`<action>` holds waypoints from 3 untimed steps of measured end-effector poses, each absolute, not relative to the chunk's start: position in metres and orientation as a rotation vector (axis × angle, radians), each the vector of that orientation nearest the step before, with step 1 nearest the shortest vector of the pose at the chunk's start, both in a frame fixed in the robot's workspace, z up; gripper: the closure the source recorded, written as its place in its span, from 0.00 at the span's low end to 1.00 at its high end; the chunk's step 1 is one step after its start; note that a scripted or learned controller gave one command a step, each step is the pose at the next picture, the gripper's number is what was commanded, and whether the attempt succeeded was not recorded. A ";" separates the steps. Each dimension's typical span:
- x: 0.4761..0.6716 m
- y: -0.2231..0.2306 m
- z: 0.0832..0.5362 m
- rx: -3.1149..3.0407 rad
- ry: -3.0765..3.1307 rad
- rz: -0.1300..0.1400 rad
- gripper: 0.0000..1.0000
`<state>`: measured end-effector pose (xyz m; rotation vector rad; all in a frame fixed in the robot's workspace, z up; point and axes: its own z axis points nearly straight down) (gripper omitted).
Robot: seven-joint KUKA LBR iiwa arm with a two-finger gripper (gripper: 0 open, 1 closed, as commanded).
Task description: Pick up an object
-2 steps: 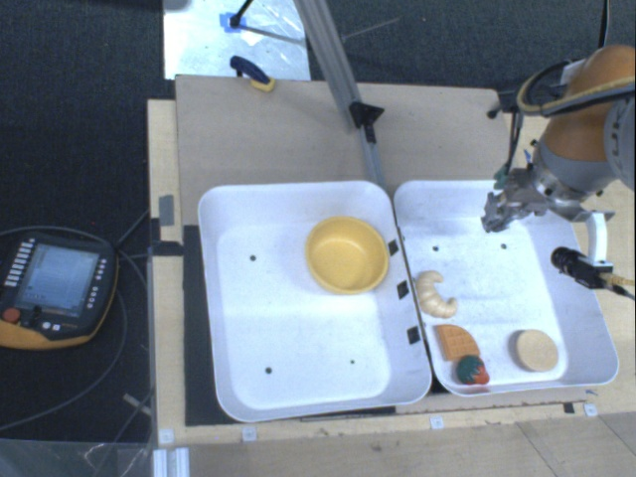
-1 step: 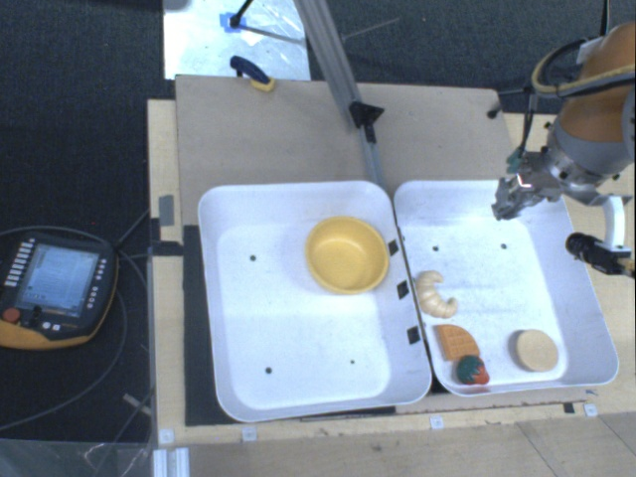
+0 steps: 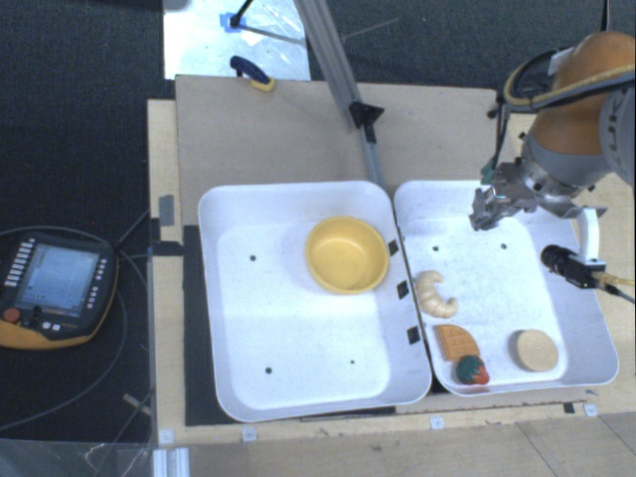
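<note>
Yellow bowl sits in the left bin. You have picked up nothing yet. The gripper hangs over the right bin near its far edge, and you cannot tell its state. The croissant, cracker and disc lie nearer the camera, well apart from it.

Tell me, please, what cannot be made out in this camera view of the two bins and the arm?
- Gripper, camera view: small and dark, seen from above over the right bin; open or shut is unclear.
- Arm: cut off by the right edge.
- Small green and red object at the right bin's near wall: too small to identify.
- Yellow bowl in the left bin: its underside is hidden.
</note>
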<state>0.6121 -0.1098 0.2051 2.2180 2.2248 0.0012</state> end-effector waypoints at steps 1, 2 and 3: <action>0.595 -0.051 0.213 2.216 2.227 0.003 1.00; 0.578 0.004 0.208 2.216 2.228 0.002 1.00; 0.563 0.056 0.223 2.217 2.227 0.003 1.00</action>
